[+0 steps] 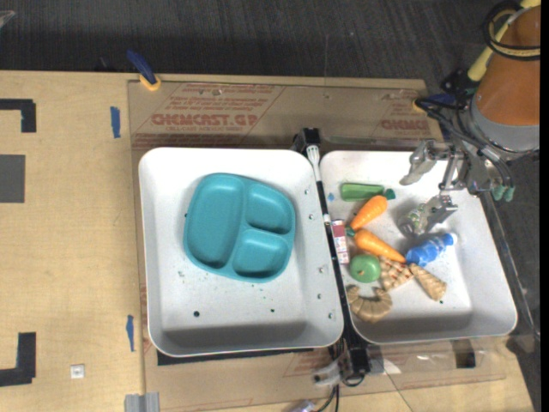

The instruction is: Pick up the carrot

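Two orange carrots lie in the right bin [489,256]. One carrot [370,210] slants up to the right below a green stick [362,191]. The other carrot [378,245] lies lower, pointing right, just above a green apple [364,269]. My gripper [429,216] hangs over the bin's right half, to the right of both carrots and apart from them. It stands open with nothing between its fingers. The grey arm with its orange band [515,93] comes in from the upper right.
A blue bottle [428,251] lies just below the gripper. A waffle cone [422,278] and a tan pretzel-like piece [371,302] sit toward the bin's front. The left bin [163,299] holds a teal divided plate [238,226].
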Controlling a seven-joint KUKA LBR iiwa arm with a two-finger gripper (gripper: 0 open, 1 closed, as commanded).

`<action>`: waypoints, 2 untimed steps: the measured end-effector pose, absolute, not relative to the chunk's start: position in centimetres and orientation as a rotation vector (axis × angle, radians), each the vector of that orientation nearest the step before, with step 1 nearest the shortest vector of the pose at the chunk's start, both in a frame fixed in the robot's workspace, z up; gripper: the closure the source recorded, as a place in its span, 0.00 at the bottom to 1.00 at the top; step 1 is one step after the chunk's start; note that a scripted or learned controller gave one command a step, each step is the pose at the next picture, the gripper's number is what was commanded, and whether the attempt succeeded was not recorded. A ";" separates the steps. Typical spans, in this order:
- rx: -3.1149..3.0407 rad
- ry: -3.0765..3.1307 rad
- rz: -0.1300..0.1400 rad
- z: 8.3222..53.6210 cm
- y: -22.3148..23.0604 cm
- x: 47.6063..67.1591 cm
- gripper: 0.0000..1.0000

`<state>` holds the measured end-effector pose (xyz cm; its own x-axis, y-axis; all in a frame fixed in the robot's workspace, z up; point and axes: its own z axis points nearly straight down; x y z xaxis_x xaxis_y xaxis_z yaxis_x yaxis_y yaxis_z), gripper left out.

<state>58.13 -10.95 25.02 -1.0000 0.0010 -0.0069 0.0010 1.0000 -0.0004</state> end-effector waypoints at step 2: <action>0.375 3.109 0.002 9.8 -9.6 58.5 0.00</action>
